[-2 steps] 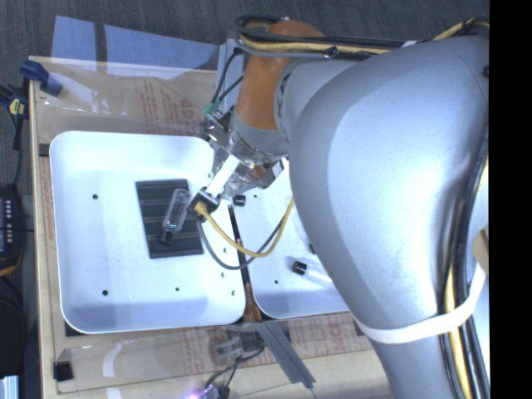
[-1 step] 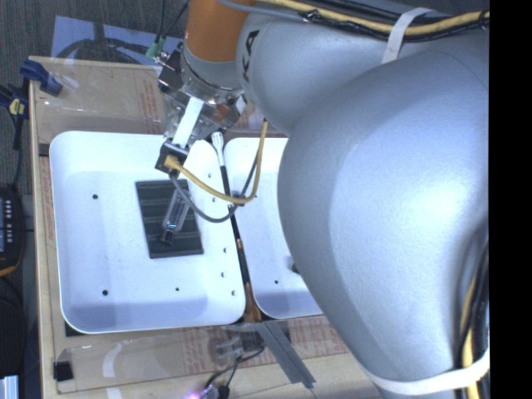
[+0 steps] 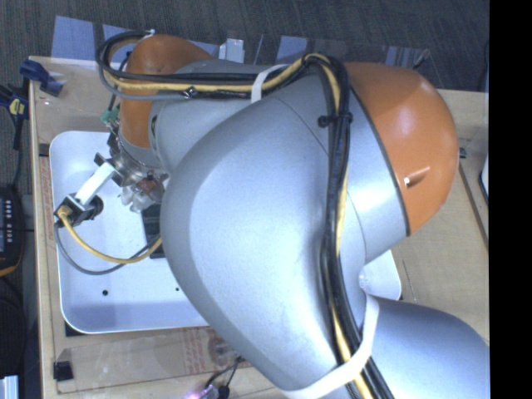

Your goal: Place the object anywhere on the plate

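Note:
My grey arm with its orange band point(image 3: 158, 61) reaches across from the right and covers most of the bench. Its wrist hangs over the upper part of the left white bin point(image 3: 91, 306). The gripper point(image 3: 150, 216) points down into that bin, mostly hidden behind the arm's big grey link point(image 3: 266, 239). A small green bit point(image 3: 108, 119) peeks out beside the wrist at the bin's far rim; I cannot tell what it is. The arm hides the rest of this bin and nearly all of the right one.
A yellow cable point(image 3: 96, 256) loops from the wrist down over the left bin's floor. A blue clamp point(image 3: 41, 77) sits at the bench's far left corner. A black device point(image 3: 8, 223) lies off the left edge. Bare wooden bench point(image 3: 133, 356) runs along the front.

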`<action>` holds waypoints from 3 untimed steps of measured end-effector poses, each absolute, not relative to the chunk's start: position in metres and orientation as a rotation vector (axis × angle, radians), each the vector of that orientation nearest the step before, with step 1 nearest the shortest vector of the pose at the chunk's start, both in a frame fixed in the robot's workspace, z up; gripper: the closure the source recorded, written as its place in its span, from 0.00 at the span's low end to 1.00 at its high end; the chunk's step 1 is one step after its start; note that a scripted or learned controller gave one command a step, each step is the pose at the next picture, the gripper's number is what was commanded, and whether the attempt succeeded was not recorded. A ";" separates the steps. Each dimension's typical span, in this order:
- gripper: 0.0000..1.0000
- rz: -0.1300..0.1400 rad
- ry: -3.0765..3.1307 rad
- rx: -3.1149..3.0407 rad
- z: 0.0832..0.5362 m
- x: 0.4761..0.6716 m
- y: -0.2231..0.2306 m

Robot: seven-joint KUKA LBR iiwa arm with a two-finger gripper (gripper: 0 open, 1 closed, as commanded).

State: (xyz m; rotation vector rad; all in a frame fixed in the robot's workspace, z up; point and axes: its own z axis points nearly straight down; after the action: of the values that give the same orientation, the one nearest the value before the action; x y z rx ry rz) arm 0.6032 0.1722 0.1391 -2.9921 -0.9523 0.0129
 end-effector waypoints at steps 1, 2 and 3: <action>1.00 0.004 -1.164 -2.914 0.294 0.584 0.188; 1.00 0.011 -0.882 -3.012 0.289 0.543 0.090; 1.00 0.014 -0.699 -3.061 0.146 0.497 0.108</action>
State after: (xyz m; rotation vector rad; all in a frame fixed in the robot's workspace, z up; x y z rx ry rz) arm 0.4969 0.1081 0.1464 -3.0606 -0.6985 0.0143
